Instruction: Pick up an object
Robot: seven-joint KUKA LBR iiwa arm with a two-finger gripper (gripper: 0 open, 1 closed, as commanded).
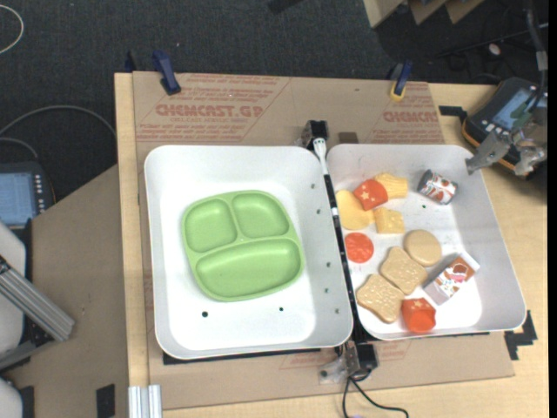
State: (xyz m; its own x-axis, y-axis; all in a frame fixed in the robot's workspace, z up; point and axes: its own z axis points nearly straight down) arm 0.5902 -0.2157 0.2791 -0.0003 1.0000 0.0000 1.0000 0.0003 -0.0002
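Fingers sit at the far right of your view, over the outer right rim of the right bin. From this angle you cannot tell whether they are spread or pressed together. You can see nothing between them.

Every loose thing you could pick lies in the right bin, to the left of the fingers and nearer the camera. Closest is a small can, lying on its side near the bin's back right corner, just left of and below the fingers, apart from them. Further left, by the wall shared with the other bin, you have a red fries carton resting against a pale yellow cheese slice, with a yellow block just beside them. Toward the front you will find a red tomato slice, a round cookie and two toast pieces, the cookie overlapping the upper toast. A small red and white box lies tilted to their right, and a red-orange lump lies nearest the front rim. All of these are well apart from the fingers.

The left bin holds a green divided plate, lying flat near its middle. Both bins rest on a cardboard sheet on the bench.
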